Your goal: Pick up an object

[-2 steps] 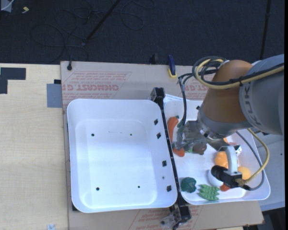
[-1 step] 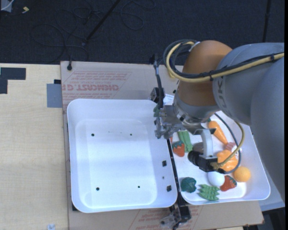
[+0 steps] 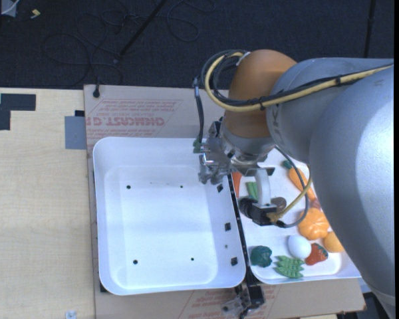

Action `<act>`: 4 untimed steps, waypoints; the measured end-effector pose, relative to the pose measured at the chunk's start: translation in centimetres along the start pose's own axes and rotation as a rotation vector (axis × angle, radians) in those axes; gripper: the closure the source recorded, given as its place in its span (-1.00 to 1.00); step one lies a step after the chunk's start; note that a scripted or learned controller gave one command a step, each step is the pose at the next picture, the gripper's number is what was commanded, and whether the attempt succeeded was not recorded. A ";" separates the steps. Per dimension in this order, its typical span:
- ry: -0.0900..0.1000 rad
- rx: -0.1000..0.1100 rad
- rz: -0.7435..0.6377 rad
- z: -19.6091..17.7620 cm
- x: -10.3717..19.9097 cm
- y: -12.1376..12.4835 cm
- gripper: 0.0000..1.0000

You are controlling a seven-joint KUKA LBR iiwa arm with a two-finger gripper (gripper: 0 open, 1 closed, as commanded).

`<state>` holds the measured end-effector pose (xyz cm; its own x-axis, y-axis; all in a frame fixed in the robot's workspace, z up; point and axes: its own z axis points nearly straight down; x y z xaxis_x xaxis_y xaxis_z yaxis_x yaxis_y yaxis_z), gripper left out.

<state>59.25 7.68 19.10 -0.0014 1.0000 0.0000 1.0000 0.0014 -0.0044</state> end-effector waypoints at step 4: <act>-0.002 0.003 -0.006 -33.7 -1.1 3.8 1.00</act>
<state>63.21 6.63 52.81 -0.0079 1.0000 -0.0018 0.9999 0.0079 -0.0073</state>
